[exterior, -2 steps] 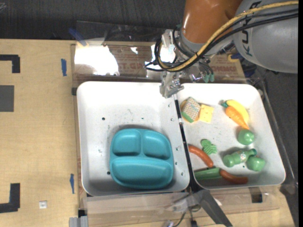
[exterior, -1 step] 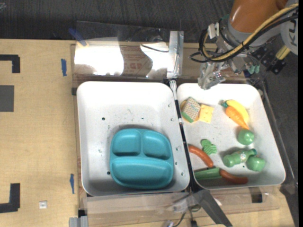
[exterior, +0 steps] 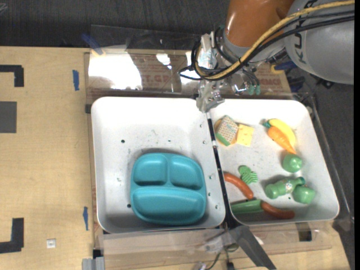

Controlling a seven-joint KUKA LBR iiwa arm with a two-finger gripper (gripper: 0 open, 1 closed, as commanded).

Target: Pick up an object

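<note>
Toy food [exterior: 236,133] is lying in the right bin [exterior: 323,167], tray [exterior: 167,189] sitting in the left. Tool [exterior: 207,100] is hovering at 12 o'clock over the divider; jaw state unclear, likely staging a descent.

The arm [exterior: 315,32] reaches in from the upper right, its grey body bending toward the middle of the view. The orange band [exterior: 256,10] sits above the wrist, with yellow and black cables [exterior: 270,30] looping across it. Below the band, the wrist narrows to a cluster of metal parts. The gripper [exterior: 207,101] hangs at the lowest point, pointing downward, its tip small and grey.
</note>
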